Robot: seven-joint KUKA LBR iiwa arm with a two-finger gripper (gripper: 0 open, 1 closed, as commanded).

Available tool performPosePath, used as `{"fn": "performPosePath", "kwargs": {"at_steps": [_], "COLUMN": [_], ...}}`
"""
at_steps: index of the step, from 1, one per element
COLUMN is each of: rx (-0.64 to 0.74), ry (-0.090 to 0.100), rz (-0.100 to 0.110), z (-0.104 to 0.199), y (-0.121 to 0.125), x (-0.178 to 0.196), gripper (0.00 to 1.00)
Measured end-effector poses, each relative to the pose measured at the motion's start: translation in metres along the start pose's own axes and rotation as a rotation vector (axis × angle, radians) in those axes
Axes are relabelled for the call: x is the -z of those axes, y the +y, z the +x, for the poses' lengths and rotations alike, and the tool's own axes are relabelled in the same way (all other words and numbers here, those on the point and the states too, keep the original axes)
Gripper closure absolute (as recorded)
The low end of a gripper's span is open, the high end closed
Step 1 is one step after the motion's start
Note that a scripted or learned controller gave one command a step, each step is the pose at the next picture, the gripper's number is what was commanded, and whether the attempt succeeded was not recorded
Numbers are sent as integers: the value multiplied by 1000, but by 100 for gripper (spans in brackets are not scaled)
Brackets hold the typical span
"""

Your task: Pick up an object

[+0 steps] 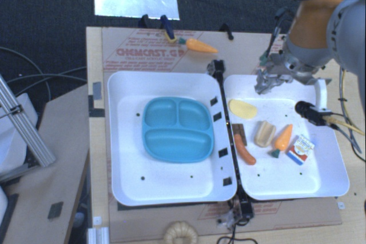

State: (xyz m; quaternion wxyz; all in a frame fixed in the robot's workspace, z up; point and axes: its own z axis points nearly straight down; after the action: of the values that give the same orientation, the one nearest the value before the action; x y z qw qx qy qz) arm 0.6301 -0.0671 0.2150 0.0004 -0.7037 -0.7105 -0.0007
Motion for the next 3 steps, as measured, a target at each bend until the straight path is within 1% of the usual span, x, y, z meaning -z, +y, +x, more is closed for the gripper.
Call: {"fn": "performPosePath", "kwargs": {"at_steps": [1, 2, 3], "rx": [-1, 0, -1], "ry": [-1, 1, 0], "rz": [1, 0, 0], "z": [49, 104, 152], "y": [-13, -33, -40], "x": [-7, 6, -1], "gripper": [100, 100, 100]}}
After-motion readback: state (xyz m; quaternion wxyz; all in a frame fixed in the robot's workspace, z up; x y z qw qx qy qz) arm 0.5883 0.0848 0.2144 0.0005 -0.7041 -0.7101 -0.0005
